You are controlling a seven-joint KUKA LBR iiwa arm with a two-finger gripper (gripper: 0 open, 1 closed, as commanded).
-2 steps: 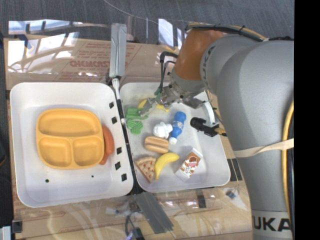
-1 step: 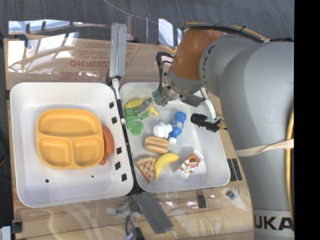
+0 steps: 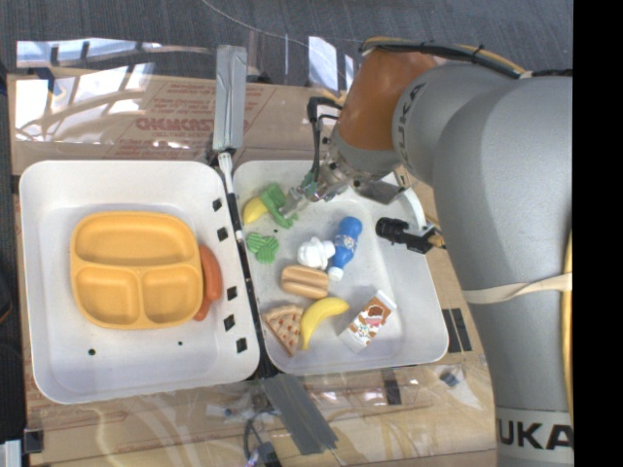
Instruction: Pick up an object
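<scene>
Grey arm (image 3: 506,222) overhangs right bin (image 3: 428,309); claw (image 3: 297,198) grips green toy (image 3: 276,205) beside banana (image 3: 254,210).

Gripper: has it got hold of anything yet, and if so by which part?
It cannot be told. The gripper is down in the right bin at a green toy near the far left corner, but whether the toy is gripped is unclear.

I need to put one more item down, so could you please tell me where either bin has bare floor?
Left white bin: bare floor all round the yellow divided tray, widest below it. Right white bin: crowded centre; bare strip right of the blue bottle.
</scene>
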